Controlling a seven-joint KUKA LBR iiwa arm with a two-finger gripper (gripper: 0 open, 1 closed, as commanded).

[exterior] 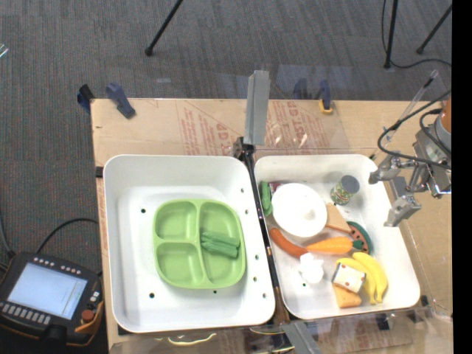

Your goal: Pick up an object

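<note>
Teach pendant: black handheld unit with a lit grey screen, on the floor at the near left, outside our working area.
Left bin: shallow white plastic bin on the table, holding a light green divided plate with a dark green bean-like toy lying in its right compartment.
Right bin: second shallow white bin, crowded; our candidates sit here.
Candidates: yellow plastic banana near the front right corner; orange toy carrot; round white bowl; small grey-lidded jar, standing apart toward the back.
Gripper: grey two-finger unit over the right bin's right rim, carrying nothing; whether the jaws stand apart or together we cannot tell.
Step in hand: approach, as we judge it.
Method advised: we would choose the jar or banana, each with free space beside it, centre above it, then descend straight.
Risk: neighbouring toys touch; an offset descent may nudge them.
</note>
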